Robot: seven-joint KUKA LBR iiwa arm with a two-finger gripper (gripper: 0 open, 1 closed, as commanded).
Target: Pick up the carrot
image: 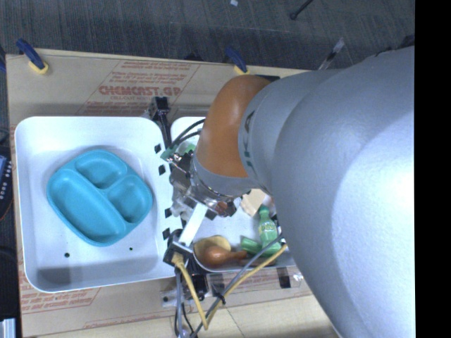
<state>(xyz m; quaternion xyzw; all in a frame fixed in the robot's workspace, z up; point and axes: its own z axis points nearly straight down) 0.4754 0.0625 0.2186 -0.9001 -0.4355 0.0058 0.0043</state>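
Arm (317,182): hung low over the right bin (184,127), hiding most of it.
Gripper: lost beneath the wrist; its state was impossible to tell.
Carrot: I couldn't pick it out; the visible clutter (243,241) was brown, green and cream.
Risk: a blind grab could have closed on the wrong item.

Single fixed camera above the bench (106,76), looking down at a slant on both white bins (28,189); the arm (338,189) enters from the right, close to the lens.

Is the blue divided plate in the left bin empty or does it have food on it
Empty: the blue plate shows three bare compartments, lying flat in the left bin.
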